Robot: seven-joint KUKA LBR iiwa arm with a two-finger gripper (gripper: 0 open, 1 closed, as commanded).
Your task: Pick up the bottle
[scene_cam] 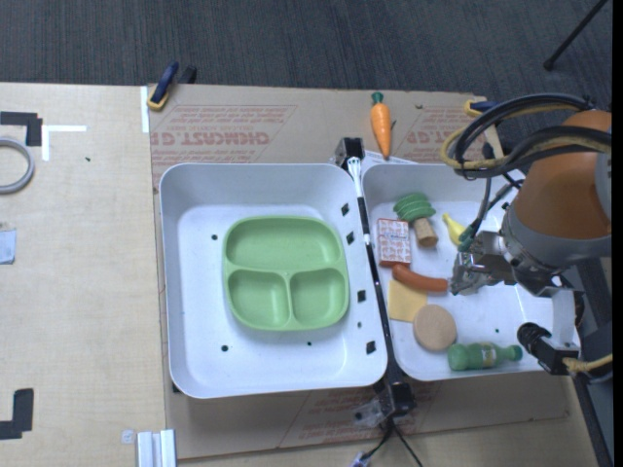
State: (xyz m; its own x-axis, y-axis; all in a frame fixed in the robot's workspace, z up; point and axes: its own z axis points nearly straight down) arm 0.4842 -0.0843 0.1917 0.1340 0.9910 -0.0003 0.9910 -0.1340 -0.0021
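Hovering over right bin (545, 309), hand (465, 278) above bottle (484, 356), near sausage (421, 281); grip state unclear, cannot tell. Bottle lying flat beside round cookie (435, 327), against front wall. Risk: rolling away, snagging sausage instead.

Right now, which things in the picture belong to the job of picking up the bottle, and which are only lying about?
Belong to the job:
- bottle, lying on its side in the right bin
- gripper, above that bin

Only lying about:
- green tray in the left bin
- sausage
- cheese slice
- cookie
- carrot, outside the bins
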